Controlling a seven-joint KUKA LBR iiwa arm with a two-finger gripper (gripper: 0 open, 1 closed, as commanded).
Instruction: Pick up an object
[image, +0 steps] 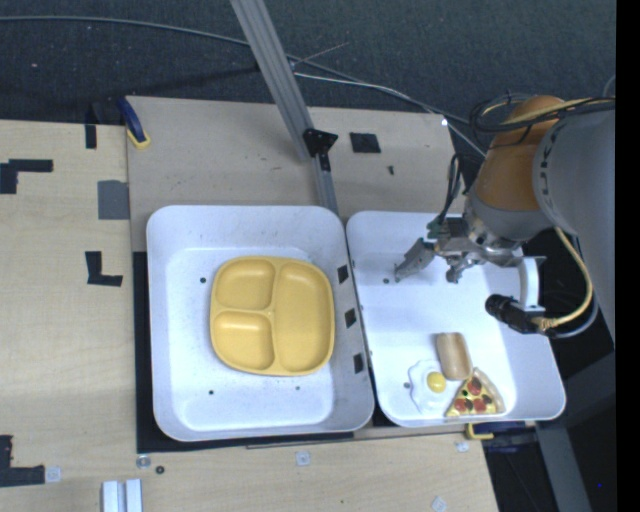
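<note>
Hovering over the right bin (380, 240), the hand (432, 266) is spread and empty. Approach step: the toy hot dog (453, 354) lies nearer the front corner, so repositioning and descent are required.

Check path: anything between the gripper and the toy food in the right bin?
Nothing visible. The gripper hangs over bare bin floor in the right bin; the hot dog, fried egg and pizza slice lie unobstructed at its near corner.

The grey arm reaches in from the right, orange band above the wrist, and its end effector (432, 266) apparently spreads its fingers apart, gripping nothing.
</note>
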